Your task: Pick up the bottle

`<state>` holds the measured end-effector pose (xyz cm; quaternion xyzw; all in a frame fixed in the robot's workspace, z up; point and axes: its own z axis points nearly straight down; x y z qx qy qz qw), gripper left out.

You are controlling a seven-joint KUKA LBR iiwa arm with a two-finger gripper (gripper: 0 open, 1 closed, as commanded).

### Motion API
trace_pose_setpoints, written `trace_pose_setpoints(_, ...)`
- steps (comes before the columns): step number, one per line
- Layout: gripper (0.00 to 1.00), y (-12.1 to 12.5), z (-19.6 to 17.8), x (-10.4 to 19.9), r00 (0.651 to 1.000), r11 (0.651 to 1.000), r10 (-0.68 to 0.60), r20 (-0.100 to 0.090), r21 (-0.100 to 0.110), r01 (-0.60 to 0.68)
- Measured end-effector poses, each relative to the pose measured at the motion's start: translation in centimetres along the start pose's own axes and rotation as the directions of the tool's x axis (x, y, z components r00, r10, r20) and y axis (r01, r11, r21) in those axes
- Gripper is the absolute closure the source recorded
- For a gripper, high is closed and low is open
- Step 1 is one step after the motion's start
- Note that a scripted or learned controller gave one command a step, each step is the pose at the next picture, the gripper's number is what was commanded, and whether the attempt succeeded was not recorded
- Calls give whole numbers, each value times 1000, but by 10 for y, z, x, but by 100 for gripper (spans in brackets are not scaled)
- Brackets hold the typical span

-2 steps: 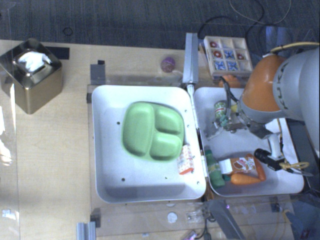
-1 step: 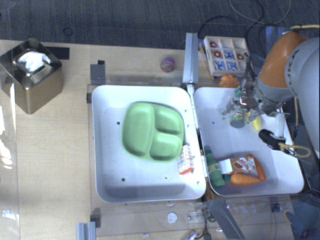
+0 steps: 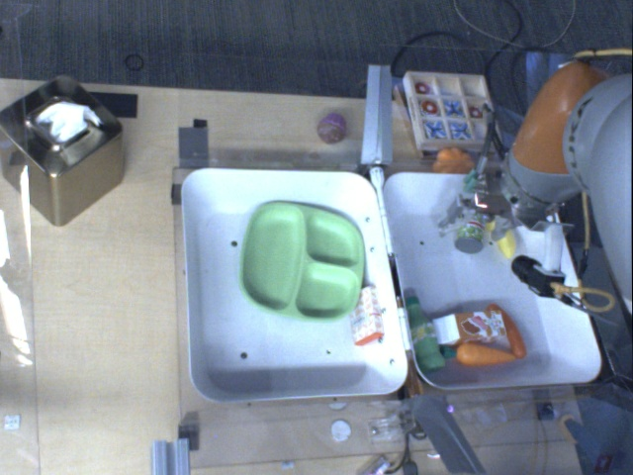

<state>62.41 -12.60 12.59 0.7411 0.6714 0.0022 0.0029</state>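
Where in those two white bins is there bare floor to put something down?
Left bin: bare along its left and front edges around the green tray. Right bin: bare in the middle; crowded at the front by the carrot and packet, and at the back beneath the gripper.

We see two bins side by side on the worktop (image 3: 109, 295). In the left bin (image 3: 213, 364) a tray (image 3: 302, 258) lies near the middle, with a packet (image 3: 369, 317) just beside it at the right wall. In the right bin (image 3: 574, 359) the bottle (image 3: 422, 331) lies along the left wall, a pouch (image 3: 492, 329) and carrot (image 3: 485, 355) beside it. The pincer (image 3: 475, 228) sits over that bin's far part. A box (image 3: 64, 151) stands far left; a ball (image 3: 332, 127) lies behind the left bin.
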Motion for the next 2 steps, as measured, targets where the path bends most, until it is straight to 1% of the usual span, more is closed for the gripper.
trace_pose_setpoints(1, 0, -78, 5, 22, 999, 999, -40, -2, 3, 40)
trace_pose_setpoints(2, 0, -120, 8, 11, 928, 928, -373, -2, 2, 373)
